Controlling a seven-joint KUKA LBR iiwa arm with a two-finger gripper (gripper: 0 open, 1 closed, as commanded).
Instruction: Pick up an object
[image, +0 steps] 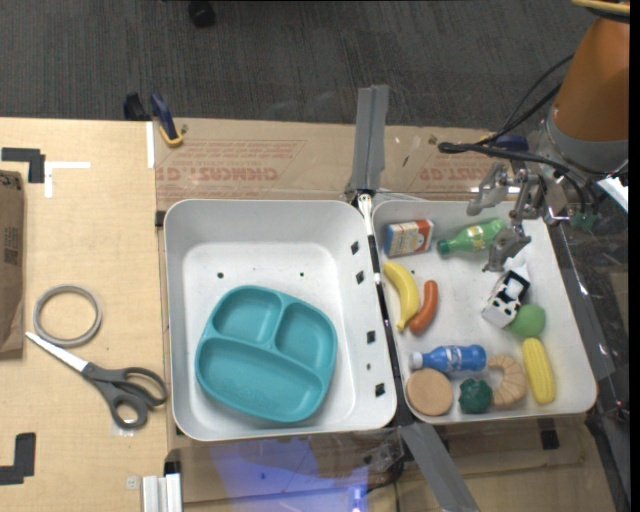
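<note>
The jaws hung over the right bin, above the green bottle; whether they stood apart I could not tell.

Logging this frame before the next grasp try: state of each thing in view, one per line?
gripper: above the right bin's far side, nothing seen between its fingers
green bottle: lying on its side
blue-capped bottle: lying on its side
small carton: lying down
banana: flat, touching the sausage
teal plate: right side up in the left bin
scissors: closed, on the bench
</note>
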